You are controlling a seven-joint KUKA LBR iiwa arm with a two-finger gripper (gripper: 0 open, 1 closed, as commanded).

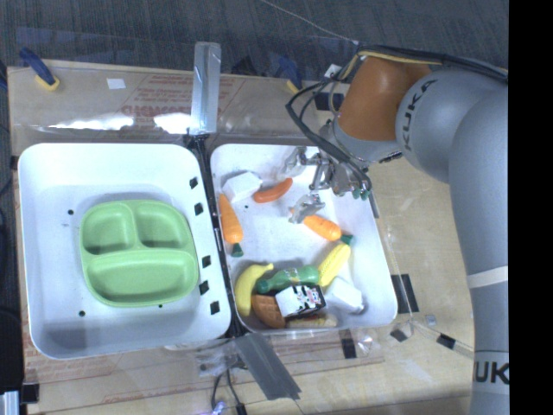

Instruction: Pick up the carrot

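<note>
carrot (322, 227) lying slantwise in the right bin (373, 232), leafy end lower right, gripper (309, 204) right over its upper-left tip, fingers blurry, can't tell their gap, maybe touching

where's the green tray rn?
The green tray lies in the left bin, about centred, across the divider from the carrot along the right bin's left wall.

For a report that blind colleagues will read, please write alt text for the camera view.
A grey robot arm reaches from the right, its gripper low over the right bin, next to a small carrot. A second carrot, a banana, corn and other toy food lie there too. The left bin holds a green divided plate.
</note>
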